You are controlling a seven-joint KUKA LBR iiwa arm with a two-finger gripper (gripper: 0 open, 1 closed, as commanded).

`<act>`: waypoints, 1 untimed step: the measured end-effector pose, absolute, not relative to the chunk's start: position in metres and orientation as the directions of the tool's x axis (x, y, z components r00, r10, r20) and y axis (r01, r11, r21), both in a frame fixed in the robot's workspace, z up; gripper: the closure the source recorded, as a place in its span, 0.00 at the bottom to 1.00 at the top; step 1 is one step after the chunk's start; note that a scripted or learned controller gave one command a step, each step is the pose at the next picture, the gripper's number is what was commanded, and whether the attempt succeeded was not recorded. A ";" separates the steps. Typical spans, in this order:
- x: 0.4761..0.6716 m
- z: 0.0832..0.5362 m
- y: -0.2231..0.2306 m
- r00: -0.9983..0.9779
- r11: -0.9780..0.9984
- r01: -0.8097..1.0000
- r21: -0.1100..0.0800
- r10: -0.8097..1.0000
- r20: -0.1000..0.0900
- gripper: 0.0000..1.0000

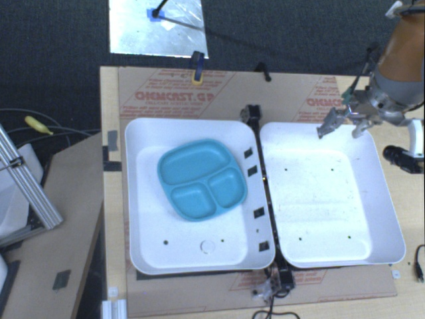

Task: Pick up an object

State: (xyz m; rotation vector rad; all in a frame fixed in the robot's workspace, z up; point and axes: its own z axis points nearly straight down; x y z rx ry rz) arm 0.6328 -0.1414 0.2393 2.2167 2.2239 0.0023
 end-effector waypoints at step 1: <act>0.634 0.250 -0.041 -0.011 0.011 1.000 0.003 1.000 0.002 0.00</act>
